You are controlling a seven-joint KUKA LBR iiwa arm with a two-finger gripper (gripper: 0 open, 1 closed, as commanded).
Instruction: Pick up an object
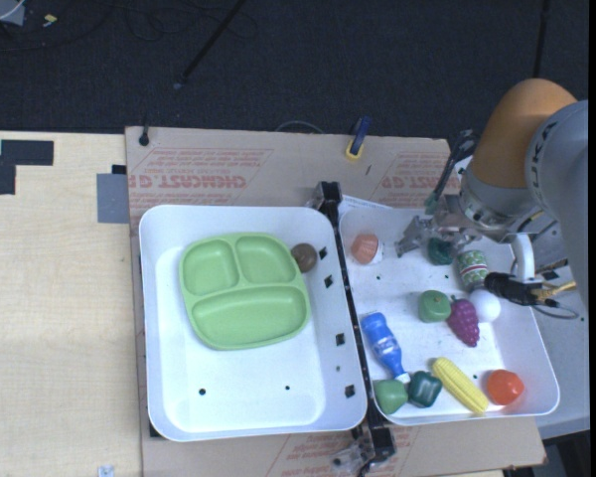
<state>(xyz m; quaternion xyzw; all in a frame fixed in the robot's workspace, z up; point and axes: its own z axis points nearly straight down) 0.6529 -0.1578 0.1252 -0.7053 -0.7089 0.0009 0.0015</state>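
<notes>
While the arm (531, 157) reaches in from the right, two white bins lie side by side on the worktop (50, 306). In the left bin (179, 405) there is a green tray (243, 289) with three sections, and a small brown ball (304, 256) sits just beside the tray's upper right corner. The right bin (548, 366) holds many small things: a pink piece (365, 247) near its upper left corner, a dark green thing (439, 250) under the claw (432, 235), a small can (471, 266) just right of it, a green round piece (434, 306), purple grapes (464, 321) touching a white ball (488, 307), a blue bottle (381, 342), a pear (389, 396), a dark green pepper (424, 391), a yellow corn (460, 385) and an orange ball (504, 387) in the lower right corner.

Under both bins lies brown cardboard (238, 172) with red print, on a pale wooden worktop. Behind it the floor (278, 48) is dark (some cables run across it). A blue and yellow clip (358, 138) stands at the far edge of the cardboard.

The claw hangs over the upper part of the right bin, low above the dark green thing. If its fingers are apart or closed I cannot tell, because they are dark and blurred against that thing. The dark green thing looks glossy and rounded, partly hidden by the claw, and it seems to rest on the bin floor.
</notes>
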